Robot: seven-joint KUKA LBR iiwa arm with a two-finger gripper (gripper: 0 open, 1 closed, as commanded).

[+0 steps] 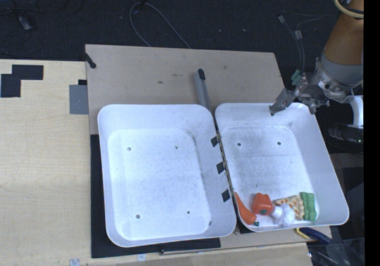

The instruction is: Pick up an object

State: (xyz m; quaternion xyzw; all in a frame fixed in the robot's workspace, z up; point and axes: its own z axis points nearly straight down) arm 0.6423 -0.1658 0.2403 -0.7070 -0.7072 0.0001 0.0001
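objects for picking, a small heap of coloured toy pieces (276,206), lie bunched in the near corner of the right-hand shallow white plastic bin (279,140); two-finger gripper (284,103) hangs over that bin's far rim.
heap seems to hold an orange-red curved piece (245,211), a red lump (262,202), a green ribbed strip (308,205), a tan patterned bit (290,204) and something pale and clear (282,216), all touching or overlapping. whether the gripper is open or closed, cannot tell; nothing seen held in it. risks as i judge them: gripper is well apart from the heap, so a descent from there would likely close on bare bin floor. pieces sit tight against the bin's near wall, so a finger could strike the wall or nudge the heap aside. the left-hand white bin (157,176) offers no target.
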